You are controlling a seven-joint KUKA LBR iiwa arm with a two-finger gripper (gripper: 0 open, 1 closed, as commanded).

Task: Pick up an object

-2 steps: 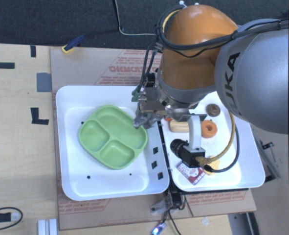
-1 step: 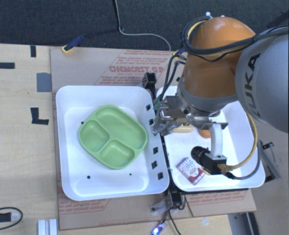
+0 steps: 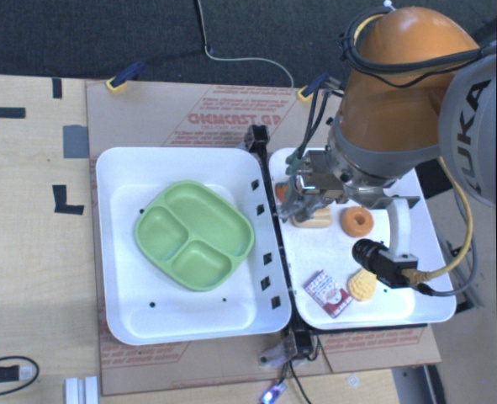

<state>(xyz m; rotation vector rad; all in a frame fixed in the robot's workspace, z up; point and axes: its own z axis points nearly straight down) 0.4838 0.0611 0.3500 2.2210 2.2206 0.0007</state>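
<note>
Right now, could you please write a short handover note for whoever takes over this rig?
Gripper: low at the left side of the right bin, by a tan block; its grip is unclear from this view.
Also in the right bin: donut, yellow cookie, red-and-white packet.
Left bin: green divided plate.
Done: no object visibly lifted.
Left: grasp one object and raise it.

My grey arm (image 3: 494, 213) is wearing KUKA lettering (image 3: 481, 137) and a bulging orange band (image 3: 408, 66) above the wrist; black cables (image 3: 351, 45) are looping over it, a silvery gripper (image 3: 298, 202) gleaming below
</note>
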